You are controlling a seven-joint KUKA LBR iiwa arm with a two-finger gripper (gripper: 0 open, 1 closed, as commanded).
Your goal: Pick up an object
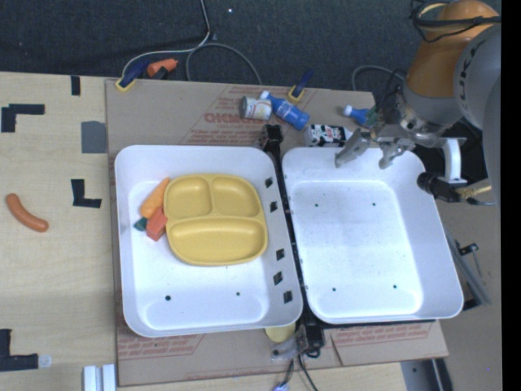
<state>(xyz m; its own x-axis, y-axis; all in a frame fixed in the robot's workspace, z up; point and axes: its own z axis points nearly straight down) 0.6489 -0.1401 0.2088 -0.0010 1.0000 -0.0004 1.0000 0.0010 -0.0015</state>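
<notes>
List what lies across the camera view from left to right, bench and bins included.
Sausage toy → orange carrot piece → yellow divided plate in the left bin → right bin → gripper.

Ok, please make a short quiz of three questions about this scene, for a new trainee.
1. True or false: the yellow divided plate lies in the left bin.
2. Over which bin is the tool: A. left bin, B. right bin, C. neither?
3. What lies on the wooden surface, left of both bins?

Key
1. True.
2. B, over its far edge, fingers spread and nothing between them.
3. A toy sausage.
</notes>
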